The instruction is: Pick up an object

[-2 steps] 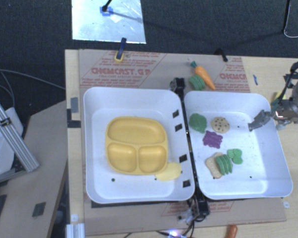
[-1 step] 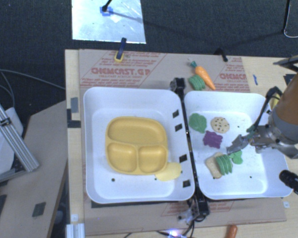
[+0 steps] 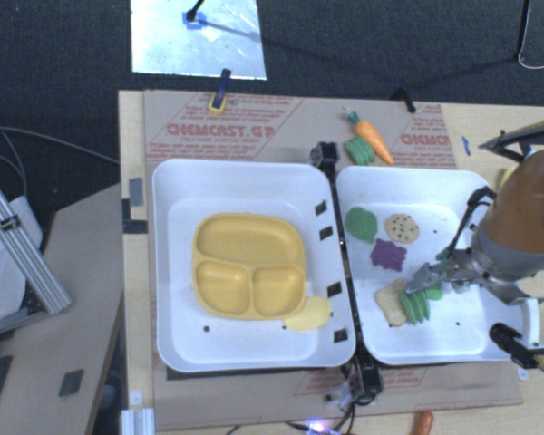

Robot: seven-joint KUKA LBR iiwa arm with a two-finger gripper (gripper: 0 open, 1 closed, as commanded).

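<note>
Gripper (image 3: 423, 286) (finger state impossible to tell) directly over green ridged toy (image 3: 415, 305); purple piece (image 3: 388, 256) just up-left, cookie (image 3: 401, 228) beyond.

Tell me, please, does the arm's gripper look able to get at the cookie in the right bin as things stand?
Probably yes. The cookie lies flat and uncovered in the right bin, apart from the purple piece below it. The gripper sits low nearby with nothing between them.
</note>
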